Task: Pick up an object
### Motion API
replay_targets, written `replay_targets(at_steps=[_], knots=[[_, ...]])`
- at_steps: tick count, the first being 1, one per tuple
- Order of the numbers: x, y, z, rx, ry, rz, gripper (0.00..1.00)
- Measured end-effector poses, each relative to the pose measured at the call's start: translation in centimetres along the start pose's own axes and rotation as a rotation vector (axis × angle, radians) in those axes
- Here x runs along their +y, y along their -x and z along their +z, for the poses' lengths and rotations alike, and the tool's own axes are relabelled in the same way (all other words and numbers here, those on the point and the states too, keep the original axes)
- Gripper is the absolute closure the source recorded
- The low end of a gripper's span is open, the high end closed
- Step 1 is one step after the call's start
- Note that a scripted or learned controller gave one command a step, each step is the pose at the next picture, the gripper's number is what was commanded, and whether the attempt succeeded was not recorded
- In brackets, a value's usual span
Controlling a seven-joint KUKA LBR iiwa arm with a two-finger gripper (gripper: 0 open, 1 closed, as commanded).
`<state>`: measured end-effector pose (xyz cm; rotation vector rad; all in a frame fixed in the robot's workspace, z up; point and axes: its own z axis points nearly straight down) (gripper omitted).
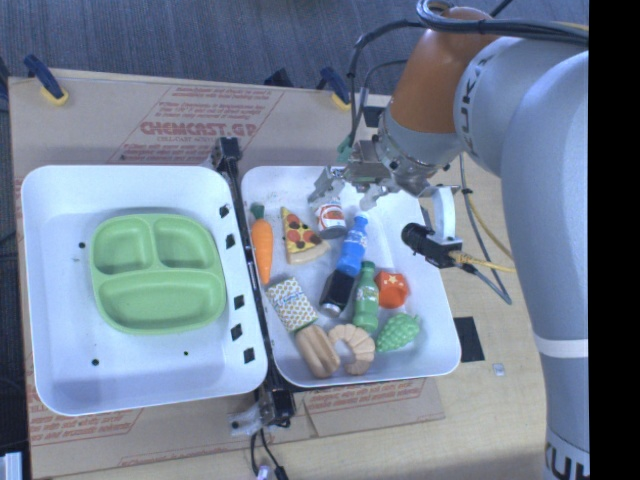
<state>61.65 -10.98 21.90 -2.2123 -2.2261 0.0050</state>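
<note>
In the camera view, the gripper (345, 185) hung with fingers spread over the right bin (432, 298), pinching nothing, just above a small red-and-white can (331, 215). That can looked light, stiff and slick; its round sides seemed the best hold. Around it lay a pizza slice (298, 234), carrot (262, 248) and blue bottle (351, 248). The left bin (45, 298) held a green divided plate (157, 272).

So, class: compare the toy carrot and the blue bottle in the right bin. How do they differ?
The carrot is orange with a green top; the blue bottle is blue with a white cap. The carrot lies along the bin's left wall; the bottle lies mid-bin among other toys. The carrot tapers; the bottle does not. Both lie flat in the right bin.
</note>
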Motion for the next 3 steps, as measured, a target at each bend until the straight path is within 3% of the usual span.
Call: replay_targets(at_steps=[1, 2, 3], knots=[[2.6, 5.6, 12.3, -0.001, 0.004, -0.083, 0.0], [2.6, 5.6, 11.4, 0.0, 0.001, -0.088, 1.0], [4.0, 1.0, 2.5, -0.001, 0.002, -0.01, 1.0]])
